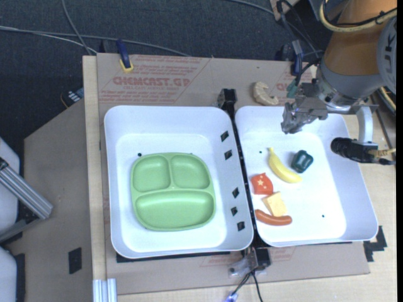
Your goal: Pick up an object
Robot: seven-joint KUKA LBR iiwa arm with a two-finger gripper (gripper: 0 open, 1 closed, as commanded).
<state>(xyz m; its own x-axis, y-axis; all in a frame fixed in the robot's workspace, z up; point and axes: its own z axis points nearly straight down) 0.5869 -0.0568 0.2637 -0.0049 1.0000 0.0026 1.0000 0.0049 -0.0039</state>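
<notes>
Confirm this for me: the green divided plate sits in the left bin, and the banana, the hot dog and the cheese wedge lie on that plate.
Not quite. The green divided plate does sit in the left bin, but the banana, hot dog and cheese wedge lie in the right bin, not on the plate. The camera view shows all three on the right bin's white floor.

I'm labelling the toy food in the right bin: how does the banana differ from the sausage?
The banana is yellow; the sausage is red-orange. The banana lies on a diagonal near the bin's middle, while the sausage lies nearly level, close to the front wall. The banana looks thicker and more curved; the sausage is slimmer and only slightly bent. Both are elongated and rest loose on the right bin floor.
</notes>
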